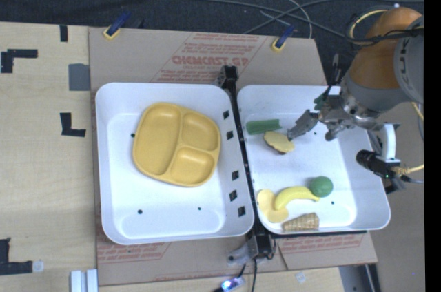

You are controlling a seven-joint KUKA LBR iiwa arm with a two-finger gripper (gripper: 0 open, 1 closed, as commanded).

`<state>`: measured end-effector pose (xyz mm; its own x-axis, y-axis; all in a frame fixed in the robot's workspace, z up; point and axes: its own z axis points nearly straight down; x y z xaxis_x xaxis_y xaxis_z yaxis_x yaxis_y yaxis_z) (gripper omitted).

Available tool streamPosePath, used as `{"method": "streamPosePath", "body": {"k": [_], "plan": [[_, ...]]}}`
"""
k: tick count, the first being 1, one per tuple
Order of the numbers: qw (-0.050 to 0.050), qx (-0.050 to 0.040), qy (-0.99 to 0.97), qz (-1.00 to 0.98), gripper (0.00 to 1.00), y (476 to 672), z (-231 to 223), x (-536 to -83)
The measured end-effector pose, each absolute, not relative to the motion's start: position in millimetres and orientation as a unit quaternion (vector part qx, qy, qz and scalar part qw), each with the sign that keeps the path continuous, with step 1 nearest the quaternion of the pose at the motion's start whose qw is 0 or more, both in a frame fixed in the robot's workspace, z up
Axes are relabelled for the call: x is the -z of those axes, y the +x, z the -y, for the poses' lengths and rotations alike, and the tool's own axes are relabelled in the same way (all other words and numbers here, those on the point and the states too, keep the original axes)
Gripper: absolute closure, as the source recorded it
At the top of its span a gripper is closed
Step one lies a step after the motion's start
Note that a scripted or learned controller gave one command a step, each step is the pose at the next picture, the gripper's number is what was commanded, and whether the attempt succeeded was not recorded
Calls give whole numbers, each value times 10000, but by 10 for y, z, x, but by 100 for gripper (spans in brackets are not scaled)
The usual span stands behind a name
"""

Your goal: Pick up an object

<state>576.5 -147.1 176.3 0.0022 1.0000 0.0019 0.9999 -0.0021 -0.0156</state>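
The right bin (344, 167) holds several toy foods. A green bar (262, 126) lies near its left wall, with a pale yellow slice (278, 142) just below it. Toward the front sit a yellow banana (295, 197), a green ball (320, 186), a pale round piece (267, 202) and a tan waffle cone (302, 222). My gripper (316, 127) hangs over the upper middle of this bin, to the right of the slice. Its fingers are spread apart, one tip (300, 125) close to the slice, with nothing between them.
The left bin (117, 146) carries a yellow divided plate (176, 144). A black divider with clips (238, 160) runs between the bins. Cardboard lies under both bins, and cables cross the dark floor at the back.
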Motion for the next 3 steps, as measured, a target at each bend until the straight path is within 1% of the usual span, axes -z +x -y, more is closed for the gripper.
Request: {"method": "streamPosePath", "body": {"k": [1, 2, 3], "plan": [[7, -7, -7067, 7075, 0, 5799, 1468, -1842], [12, -18, -7067, 7075, 0, 5880, 1516, -1311], [-5, 28, -7067, 7075, 0, 5914, 1507, -892]]}}
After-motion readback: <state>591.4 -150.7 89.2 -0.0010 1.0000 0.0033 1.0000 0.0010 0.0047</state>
